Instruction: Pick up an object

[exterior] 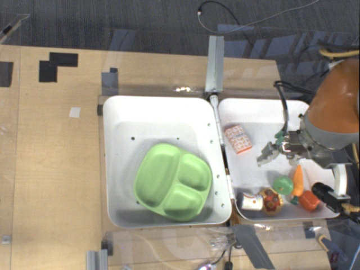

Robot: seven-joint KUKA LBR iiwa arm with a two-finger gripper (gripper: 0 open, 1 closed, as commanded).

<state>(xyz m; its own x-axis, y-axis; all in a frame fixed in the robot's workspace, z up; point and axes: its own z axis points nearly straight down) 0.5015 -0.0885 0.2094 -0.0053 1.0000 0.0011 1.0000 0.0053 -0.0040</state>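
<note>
A green divided plate (173, 181) lies tilted in the left bin (118, 151), toward its front right corner. In the right bin (264, 117) a small pink patterned box (238, 138) sits near the left wall, while a cluster (a white piece (251, 201), a dark red fruit (271, 201), a green ball (283, 185), an orange carrot (297, 180) and a red-orange item (309, 200)) gathers along the front edge. The gripper (269, 154) hangs over the bin's middle, above bare floor, nothing between its fingers.

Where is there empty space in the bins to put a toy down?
Left bin: bare floor along the far wall and left side, around the green plate. Right bin: bare at the far end, beyond the small box and the tool. Its near edge is crowded with toys: green ball, carrot and others.
</note>
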